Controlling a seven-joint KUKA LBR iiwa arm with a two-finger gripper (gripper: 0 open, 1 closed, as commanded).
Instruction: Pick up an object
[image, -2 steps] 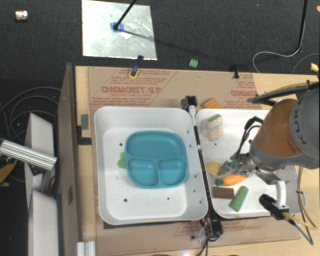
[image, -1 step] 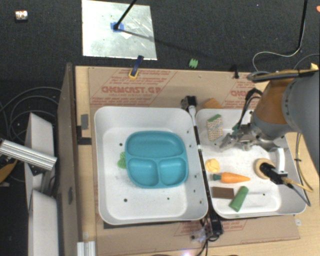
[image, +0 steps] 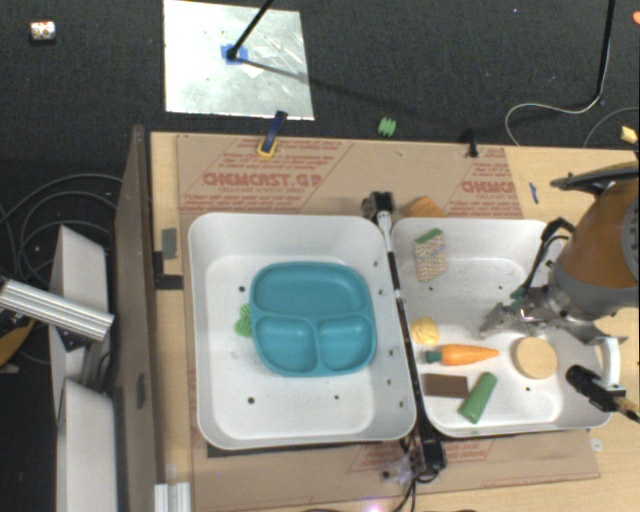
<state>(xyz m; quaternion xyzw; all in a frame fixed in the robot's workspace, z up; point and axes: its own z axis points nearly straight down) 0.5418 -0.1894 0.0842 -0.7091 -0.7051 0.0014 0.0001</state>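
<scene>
Right bin (image: 560, 415): green stick (image: 478, 396), brown block (image: 445, 384), carrot (image: 461, 353), tan disc (image: 535, 358). My gripper (image: 512, 312) spread open, empty, beside disc. Left bin (image: 215, 300): blue tray (image: 310, 318). Cardboard bench (image: 340, 165).

Both bins, left (image: 215, 400) and right (image: 520, 415), look like smooth white plastic with a soft sheen. The teal divided plate (image: 312, 317) is smooth, matt plastic. The bench top (image: 330, 175) is brown printed cardboard, dull and flat. The toy carrot (image: 462, 354) and green cylinder (image: 478, 396) look like smooth plastic. The round tan disc (image: 536, 358) looks matt. The gripper (image: 500, 320) shows bare grey metal.
</scene>
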